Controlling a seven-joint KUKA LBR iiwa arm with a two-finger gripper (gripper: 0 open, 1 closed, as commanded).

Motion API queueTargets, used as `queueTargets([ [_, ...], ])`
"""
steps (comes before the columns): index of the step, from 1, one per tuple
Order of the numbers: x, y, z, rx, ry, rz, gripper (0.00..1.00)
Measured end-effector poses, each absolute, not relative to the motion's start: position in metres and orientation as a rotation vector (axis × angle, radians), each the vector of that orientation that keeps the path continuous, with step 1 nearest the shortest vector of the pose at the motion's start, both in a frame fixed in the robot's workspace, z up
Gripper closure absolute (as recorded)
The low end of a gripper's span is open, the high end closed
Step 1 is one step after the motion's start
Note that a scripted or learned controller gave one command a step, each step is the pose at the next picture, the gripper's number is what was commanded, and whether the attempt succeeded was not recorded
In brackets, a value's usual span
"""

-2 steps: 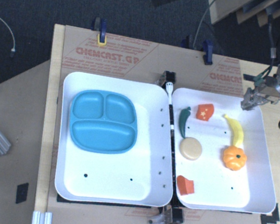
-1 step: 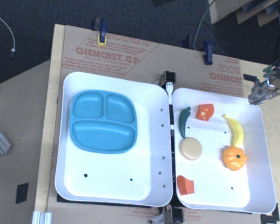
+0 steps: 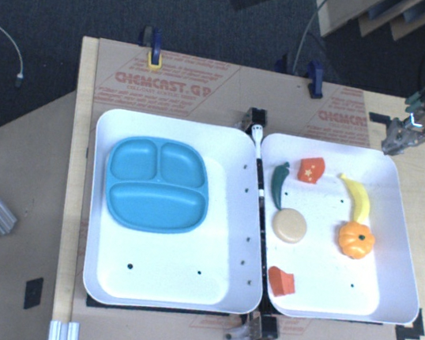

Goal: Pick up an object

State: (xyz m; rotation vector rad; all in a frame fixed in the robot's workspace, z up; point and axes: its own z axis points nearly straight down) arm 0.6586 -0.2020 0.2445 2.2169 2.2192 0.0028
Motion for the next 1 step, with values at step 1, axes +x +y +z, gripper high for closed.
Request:
queueTargets([
  [1,0.6585,-0.1543,0.2479,2.217,2.228,0.001,1.00],
])
